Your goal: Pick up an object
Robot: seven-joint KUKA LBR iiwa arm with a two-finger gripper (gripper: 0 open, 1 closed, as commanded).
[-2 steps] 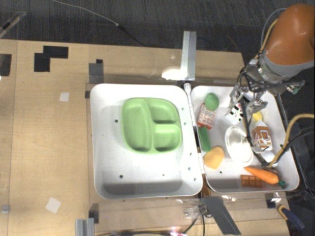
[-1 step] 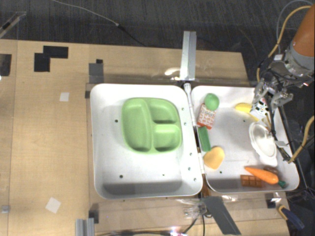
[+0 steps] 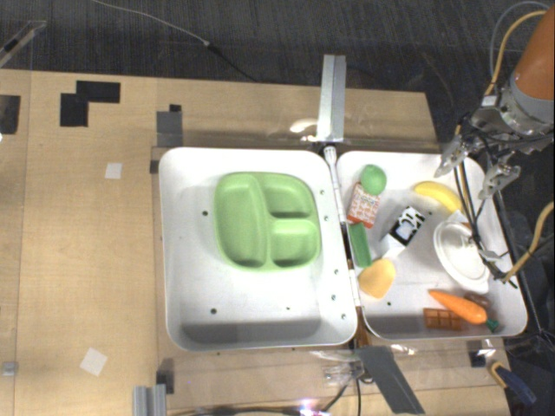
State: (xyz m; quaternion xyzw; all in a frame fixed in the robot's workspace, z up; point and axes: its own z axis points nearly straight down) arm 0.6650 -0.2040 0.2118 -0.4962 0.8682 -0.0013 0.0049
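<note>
The end effector (image 3: 477,159), fingers spread open and holding nothing, hovers just beside the banana (image 3: 436,196), a light, smooth toy best pinched across its middle.

A single fixed camera looks steeply down from above the light wooden bench (image 3: 78,258), far enough back to frame both shallow white plastic bins (image 3: 182,258) whole, with dark carpeted floor (image 3: 217,16) beyond the bench's far edge.
</note>
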